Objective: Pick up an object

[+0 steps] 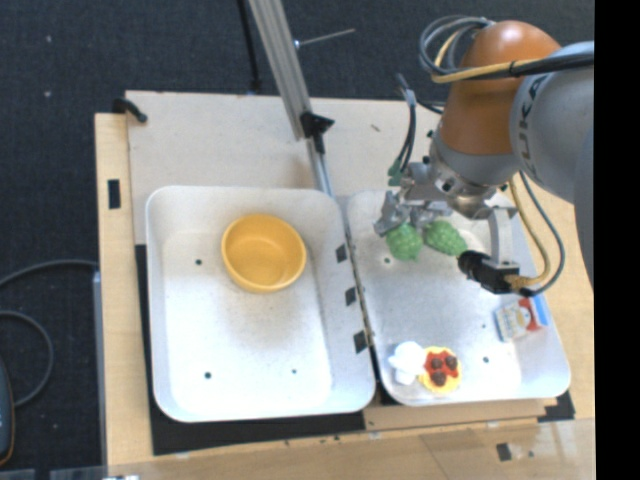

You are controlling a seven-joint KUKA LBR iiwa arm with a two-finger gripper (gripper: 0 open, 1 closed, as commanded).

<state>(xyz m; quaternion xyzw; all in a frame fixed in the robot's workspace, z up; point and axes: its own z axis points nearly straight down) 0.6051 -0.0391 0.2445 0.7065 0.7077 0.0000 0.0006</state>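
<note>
Camera view, QA: gripper state?

Me: Gripper [400,218] sits low over the back of the right bin [430,308]. Released or clenched, I can't tell; the wrist hides it from this slant. I see nothing that I'd call held.

QA: Target?

Me: My pick is the left green lump [405,242], knobbly, maybe toy broccoli. It lies right at the gripper tip, on the side toward the view's bottom, touching or just short of it. The right green lump [443,237] is just beside it. I can't tell if they're two toys or one joined piece.

QA: Axis?

Me: The pair runs left to right across the view, so I'd judge a close across the short way, front to back, is what's called for. There's one arm only, so no choice of arm.

QA: Counts, working outward?

Me:
- Green lumps: two.
- Small blue, orange and white packet [520,318]: one, by the right wall.
- White lump [406,360]: one, at the front edge.
- Red-and-yellow toy food [441,368]: one, touching the white lump.
- Yellow bowl [264,253]: one, upright in the left bin [250,368].
- Bins: two.

QA: Risk?

Me: My guess is it nudges the neighbour lump or closes on air.
</note>
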